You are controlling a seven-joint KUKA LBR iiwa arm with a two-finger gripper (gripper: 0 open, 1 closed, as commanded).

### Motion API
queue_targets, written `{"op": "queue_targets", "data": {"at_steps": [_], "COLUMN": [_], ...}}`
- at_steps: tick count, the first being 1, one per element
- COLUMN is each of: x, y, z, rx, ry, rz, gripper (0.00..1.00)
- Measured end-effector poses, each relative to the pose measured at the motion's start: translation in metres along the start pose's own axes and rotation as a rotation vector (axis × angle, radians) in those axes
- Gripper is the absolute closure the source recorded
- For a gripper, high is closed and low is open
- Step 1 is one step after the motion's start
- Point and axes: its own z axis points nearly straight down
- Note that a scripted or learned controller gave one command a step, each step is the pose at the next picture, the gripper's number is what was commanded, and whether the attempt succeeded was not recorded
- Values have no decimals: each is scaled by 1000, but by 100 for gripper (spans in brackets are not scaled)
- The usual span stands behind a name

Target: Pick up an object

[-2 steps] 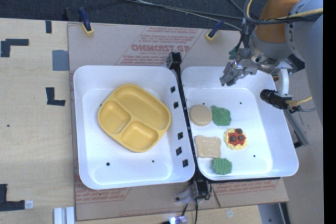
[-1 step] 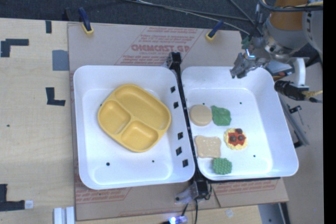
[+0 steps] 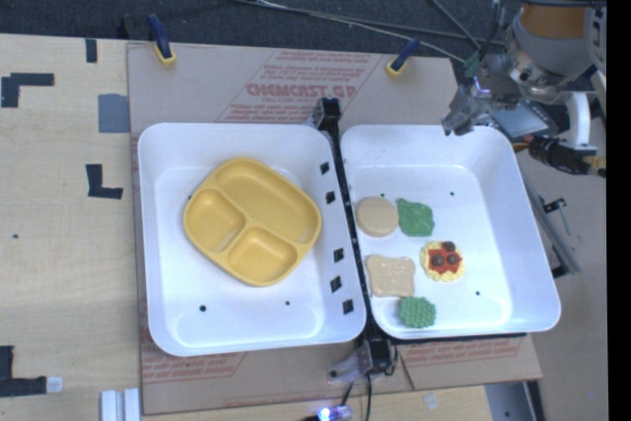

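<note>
The right bin holds several toy foods: a round tan cookie, a green leafy piece, a yellow pizza-like round with red toppings, a tan toast slice and a green bumpy piece. My gripper hangs above the bin's far right corner, well away from the foods, with nothing seen between its fingers.
The left bin carries a yellow divided plate. Both bins rest on a cardboard sheet held by clamps at the back. A black divider runs between the bins. Cables hang near the arm at the upper right.
</note>
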Motion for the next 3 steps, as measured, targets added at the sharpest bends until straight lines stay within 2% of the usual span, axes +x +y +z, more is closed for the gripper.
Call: {"op": "queue_targets", "data": {"at_steps": [1,2,3], "x": [48,109,154], "y": [-19,-31,-33], "z": [4,20,29], "rx": [4,5,5], "ry": [1,2,1], "rz": [-3,-5,-4], "gripper": [100,100,100]}}
